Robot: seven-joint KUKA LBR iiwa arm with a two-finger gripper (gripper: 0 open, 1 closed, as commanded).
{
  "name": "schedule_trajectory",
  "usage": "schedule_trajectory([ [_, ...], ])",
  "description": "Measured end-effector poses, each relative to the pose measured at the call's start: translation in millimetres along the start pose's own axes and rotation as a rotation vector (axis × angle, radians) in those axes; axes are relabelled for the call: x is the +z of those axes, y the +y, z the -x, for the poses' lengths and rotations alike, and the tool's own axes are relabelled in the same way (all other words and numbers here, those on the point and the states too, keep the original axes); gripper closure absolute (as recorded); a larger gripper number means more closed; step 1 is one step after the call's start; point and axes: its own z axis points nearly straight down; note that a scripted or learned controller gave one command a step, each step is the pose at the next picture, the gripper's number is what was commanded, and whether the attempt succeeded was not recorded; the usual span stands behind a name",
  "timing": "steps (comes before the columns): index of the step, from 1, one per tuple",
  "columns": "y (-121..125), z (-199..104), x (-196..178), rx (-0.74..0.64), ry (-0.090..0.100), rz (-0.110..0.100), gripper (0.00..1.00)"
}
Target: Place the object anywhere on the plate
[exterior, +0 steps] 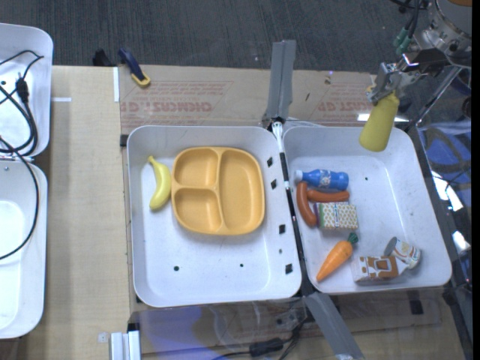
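While claw (388,88) grips top, yellow bottle (378,124) hangs over right bin (420,172).

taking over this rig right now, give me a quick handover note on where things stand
Gripper: jaws shut on the yellow mustard bottle, which hangs above the right bin's far rim.
Plate: yellow, three compartments, in the left bin, nothing on it; a banana lies beside its left edge.
Done: bottle picked up.
Left: carry it over to the left bin and set it on the plate.
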Motion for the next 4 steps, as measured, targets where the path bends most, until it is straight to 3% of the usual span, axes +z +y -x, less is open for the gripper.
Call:
schedule_trajectory([
  [1, -101, -5, 54, -0.062, 0.002, -0.002, 1.00],
  [2, -72, -21, 2, -0.130, 0.001, -0.001, 1.00],
  [3, -88, -42, 62, -0.074, 0.002, -0.002, 1.00],
  [4, -133, -25, 5, -0.151, 0.001, 0.001, 1.00],
])
